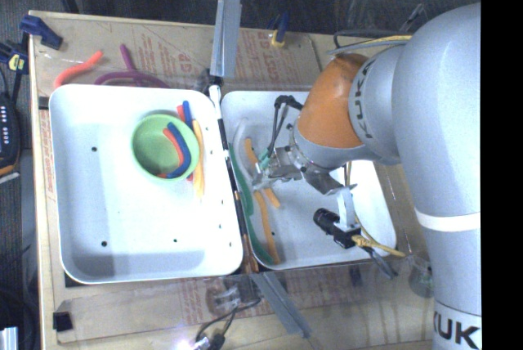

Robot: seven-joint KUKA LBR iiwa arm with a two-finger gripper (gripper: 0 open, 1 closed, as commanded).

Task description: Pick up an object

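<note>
Where the bench [122,295] shows nearest the camera, along the bottom edge, loose cables and a metal bracket [282,309] lie in front of the two bins. Just beyond them, the left bin [106,246] holds a green bowl [161,146] toward its far right part, with red, blue and yellow strips lying in and against the bowl. The right bin [315,254] sits beside it, rims almost touching. Inside the right bin, near its left wall, lie orange sticks [263,205] and a thin green curved strip [249,213]. The arm [425,119] reaches in from the right, orange band above the wrist, and places the gripper [265,168] low over the sticks at the bin's left side. The gripper is seen too small and cluttered to tell its state; no object can be confirmed in it. A black fitting with a yellow cable [339,230] hangs below the wrist. Farthest away, beyond the left bin, an orange tube [78,69] and a purple tube [131,77] rest on the bench.
</note>
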